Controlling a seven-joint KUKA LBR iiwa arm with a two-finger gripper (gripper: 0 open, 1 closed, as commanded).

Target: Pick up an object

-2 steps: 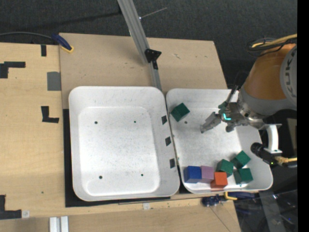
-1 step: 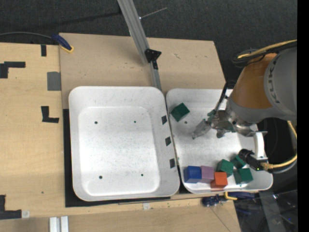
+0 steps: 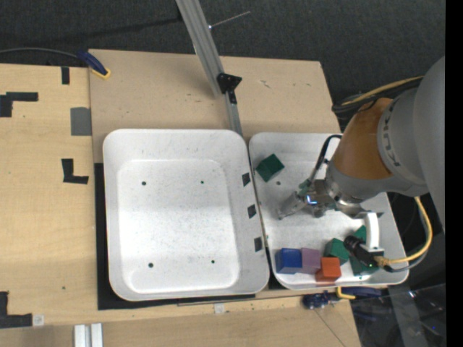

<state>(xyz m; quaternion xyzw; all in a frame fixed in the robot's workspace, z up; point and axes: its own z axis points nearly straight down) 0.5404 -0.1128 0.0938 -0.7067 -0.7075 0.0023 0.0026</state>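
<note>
In the right bin [image 3: 289, 150], you see a dark green block [image 3: 270, 167], squarish and matte, lying tilted near the upper left corner on speckled white plastic. Your hand [image 3: 300, 201] sits just below and right of it, apart from it; whether it is open, you cannot tell. Along the lower edge: blue cube [image 3: 289, 259], pale purple block [image 3: 310, 259], orange cube [image 3: 330, 267], green piece [image 3: 338, 249]. The wooden counter [image 3: 159, 92] is bare.

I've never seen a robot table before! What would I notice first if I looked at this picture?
First, the big grey arm with its orange band, reaching in from the right, its gripper low over the right bin. Next, the bright blocks there: a green block near the top, and a blue block and an orange block along the bottom edge. The left bin looks plain white.
</note>
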